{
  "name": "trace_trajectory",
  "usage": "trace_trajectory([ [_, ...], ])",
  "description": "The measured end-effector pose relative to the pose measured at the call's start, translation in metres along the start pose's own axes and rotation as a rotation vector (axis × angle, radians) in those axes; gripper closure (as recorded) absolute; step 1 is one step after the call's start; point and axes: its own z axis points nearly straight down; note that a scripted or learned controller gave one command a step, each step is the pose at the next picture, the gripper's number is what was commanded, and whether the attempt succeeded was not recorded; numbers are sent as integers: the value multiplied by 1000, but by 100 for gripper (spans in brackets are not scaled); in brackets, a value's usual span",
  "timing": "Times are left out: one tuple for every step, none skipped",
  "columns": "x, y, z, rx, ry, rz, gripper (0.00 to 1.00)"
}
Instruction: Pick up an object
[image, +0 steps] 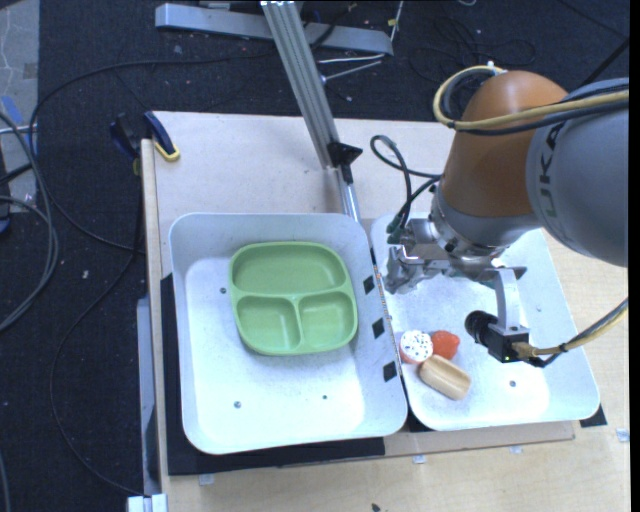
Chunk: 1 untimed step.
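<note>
Evenly and brightly lit from overhead, with soft, short shadows under the green tray (294, 297) and arm (520, 150). Mild glare on the white bins (290, 405), washing out surface detail. Slightly soft focus throughout, grainy over the dark floor (70, 300)

- A robotics lab.
- A grey-and-orange industrial arm (520, 150) works over a wooden counter (250, 160).
- Loose cables (70, 230) trail across dark carpet (60, 400).
- An aluminium camera mast (305, 85) stands behind the white bins (200, 330).
</note>
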Motion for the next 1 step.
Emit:
trace_trajectory([
  [57, -3, 2, 0, 0, -2, 100],
])
